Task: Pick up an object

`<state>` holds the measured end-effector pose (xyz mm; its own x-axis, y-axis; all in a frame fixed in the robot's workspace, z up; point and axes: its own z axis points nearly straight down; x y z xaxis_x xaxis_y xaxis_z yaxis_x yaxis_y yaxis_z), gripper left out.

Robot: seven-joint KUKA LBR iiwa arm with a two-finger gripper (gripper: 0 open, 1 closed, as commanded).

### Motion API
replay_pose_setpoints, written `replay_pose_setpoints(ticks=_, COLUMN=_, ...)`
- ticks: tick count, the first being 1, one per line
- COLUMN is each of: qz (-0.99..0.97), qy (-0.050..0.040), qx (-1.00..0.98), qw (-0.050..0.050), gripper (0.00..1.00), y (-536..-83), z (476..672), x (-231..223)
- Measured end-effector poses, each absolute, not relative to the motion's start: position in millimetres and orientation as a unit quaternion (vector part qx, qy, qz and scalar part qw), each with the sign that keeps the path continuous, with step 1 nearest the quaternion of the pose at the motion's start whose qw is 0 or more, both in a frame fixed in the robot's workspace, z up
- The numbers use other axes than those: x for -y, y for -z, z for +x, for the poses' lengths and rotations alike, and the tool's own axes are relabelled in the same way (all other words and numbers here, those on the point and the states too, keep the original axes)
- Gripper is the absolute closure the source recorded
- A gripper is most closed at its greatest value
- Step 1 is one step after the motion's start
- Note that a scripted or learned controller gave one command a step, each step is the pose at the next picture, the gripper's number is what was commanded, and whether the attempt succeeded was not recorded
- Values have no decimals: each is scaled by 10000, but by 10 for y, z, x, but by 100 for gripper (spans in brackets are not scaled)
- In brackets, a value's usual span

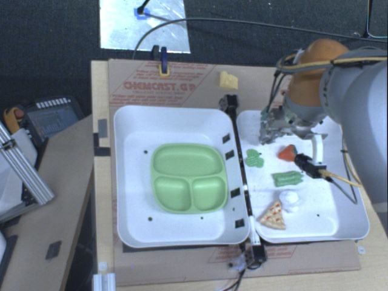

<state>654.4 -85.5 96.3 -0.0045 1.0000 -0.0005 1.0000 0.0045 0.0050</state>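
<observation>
Toy food in the right bin, gripper at its far left corner

A red piece (287,153) lies mid-bin, a green leaf (254,159) near the left wall, a green pod (287,177) and white lump (290,197) beside it, a pizza slice (274,216) by the near edge. The gripper (269,133) hangs over the right bin (339,223); whether it grips is unclear. The left bin (130,180) holds a green tray (188,177)
</observation>
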Motion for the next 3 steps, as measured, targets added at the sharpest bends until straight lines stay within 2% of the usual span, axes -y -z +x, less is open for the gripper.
replay_pose_setpoints(ticks=3, qz=7051, qy=-20, qx=-7091, qw=23, gripper=100, y=-2276, z=6540, x=755)
